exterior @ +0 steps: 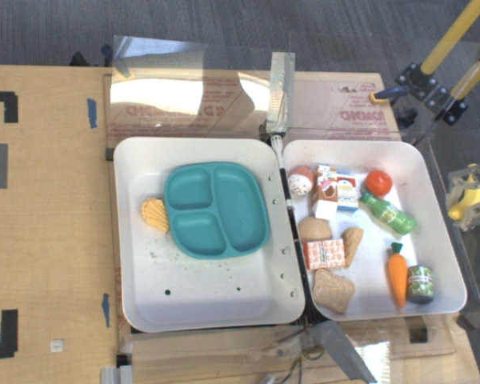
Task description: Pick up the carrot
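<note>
The carrot [396,276] lies untouched at lower right, the reach seemingly not begun; the pincer's state cannot be told.

Yellow object [462,192] at right edge cut off; carton [337,192] print too small.

The left bin [136,294] holds a teal divided plate [216,209] with a yellow shell-shaped piece [154,213] touching its left edge. The right bin [440,214] holds a tomato [378,183], a green bottle [389,214], a small green-labelled can [421,282], milk cartons [336,191], a red packet [325,254], bread pieces [333,290] and a pink-white ball [300,185].
</note>
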Robot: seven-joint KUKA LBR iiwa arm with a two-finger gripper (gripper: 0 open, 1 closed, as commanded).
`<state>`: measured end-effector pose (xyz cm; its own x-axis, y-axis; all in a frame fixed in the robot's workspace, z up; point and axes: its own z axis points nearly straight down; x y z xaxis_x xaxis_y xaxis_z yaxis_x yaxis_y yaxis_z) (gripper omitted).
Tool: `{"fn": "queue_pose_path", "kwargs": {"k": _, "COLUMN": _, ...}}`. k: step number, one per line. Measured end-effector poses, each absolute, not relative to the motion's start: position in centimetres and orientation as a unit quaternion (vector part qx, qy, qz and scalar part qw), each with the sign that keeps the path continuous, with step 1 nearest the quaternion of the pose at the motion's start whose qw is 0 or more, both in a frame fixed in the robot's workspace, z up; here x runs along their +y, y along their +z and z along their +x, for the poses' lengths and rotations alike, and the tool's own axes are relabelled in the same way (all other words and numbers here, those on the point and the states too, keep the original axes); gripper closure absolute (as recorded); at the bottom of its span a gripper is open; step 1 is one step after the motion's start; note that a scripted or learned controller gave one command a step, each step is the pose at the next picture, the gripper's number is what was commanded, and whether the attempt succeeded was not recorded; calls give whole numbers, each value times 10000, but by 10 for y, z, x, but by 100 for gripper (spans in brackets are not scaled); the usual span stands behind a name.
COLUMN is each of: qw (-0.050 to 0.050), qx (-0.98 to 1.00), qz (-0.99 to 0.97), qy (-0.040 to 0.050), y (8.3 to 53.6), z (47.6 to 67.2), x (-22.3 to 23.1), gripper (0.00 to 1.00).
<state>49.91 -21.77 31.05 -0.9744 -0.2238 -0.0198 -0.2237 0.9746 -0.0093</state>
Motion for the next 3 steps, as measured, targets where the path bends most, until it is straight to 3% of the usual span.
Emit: {"fn": "queue_pose_path", "kwargs": {"k": 3, "qw": 232, "qx": 9934, "qz": -1123, "qy": -89, "y": 345, "z": 505, "x": -217, "gripper": 100}}
